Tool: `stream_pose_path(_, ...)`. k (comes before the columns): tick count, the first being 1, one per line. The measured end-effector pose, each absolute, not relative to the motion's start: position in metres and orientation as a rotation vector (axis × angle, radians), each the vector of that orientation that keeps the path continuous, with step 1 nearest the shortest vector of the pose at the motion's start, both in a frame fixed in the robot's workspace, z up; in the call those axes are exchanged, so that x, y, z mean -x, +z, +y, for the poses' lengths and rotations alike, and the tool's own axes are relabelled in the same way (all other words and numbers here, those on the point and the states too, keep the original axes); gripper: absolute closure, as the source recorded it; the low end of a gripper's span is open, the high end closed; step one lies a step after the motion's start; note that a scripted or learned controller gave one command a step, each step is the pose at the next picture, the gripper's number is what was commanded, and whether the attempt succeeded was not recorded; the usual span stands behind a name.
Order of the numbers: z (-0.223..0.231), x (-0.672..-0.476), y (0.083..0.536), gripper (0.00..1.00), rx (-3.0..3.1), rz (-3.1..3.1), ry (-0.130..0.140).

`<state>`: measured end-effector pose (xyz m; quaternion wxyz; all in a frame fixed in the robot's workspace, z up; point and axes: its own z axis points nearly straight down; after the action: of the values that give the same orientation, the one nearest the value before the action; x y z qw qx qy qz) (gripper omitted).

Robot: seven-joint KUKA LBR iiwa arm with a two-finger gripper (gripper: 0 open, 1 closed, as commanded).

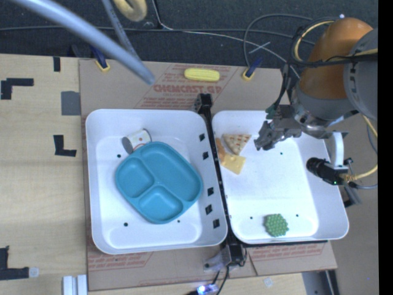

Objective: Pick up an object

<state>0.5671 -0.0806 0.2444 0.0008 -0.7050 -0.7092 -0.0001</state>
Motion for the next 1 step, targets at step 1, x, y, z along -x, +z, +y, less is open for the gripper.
stream_pose_path(1, -0.0301, -0.5805, 0.2479, 1.00, 2.213, -2.227, -0.001)
